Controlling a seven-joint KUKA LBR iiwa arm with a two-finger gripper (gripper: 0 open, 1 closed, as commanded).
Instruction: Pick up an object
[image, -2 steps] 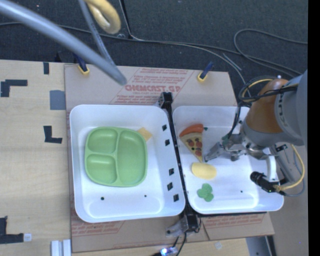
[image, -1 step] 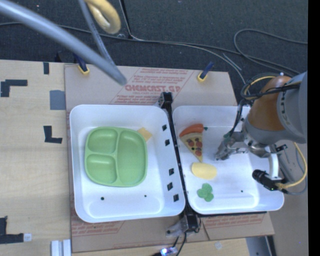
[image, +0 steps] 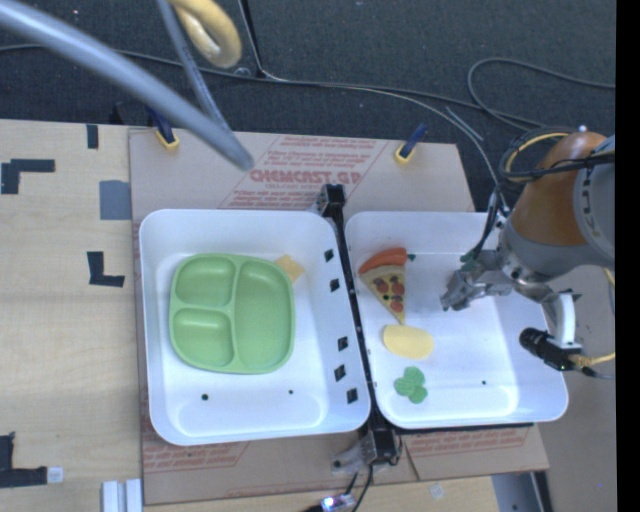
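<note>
The right bin (image: 500, 385) holds a pizza slice (image: 387, 278) with a red crust at its upper left, a pale yellow chip-like piece (image: 408, 342) below it, and a small green broccoli piece (image: 410, 385) near the front. My gripper (image: 460, 295) hangs low over the bin's middle, to the right of the pizza slice and apart from it. Nothing shows between its fingers. The grey arm with its orange band (image: 555, 195) reaches in from the right.
The left bin (image: 160, 400) holds a green divided plate (image: 232, 311) with a small yellow piece (image: 289, 267) by its upper right corner. A black divider (image: 345, 300) runs between the bins. Cables lie behind the bench.
</note>
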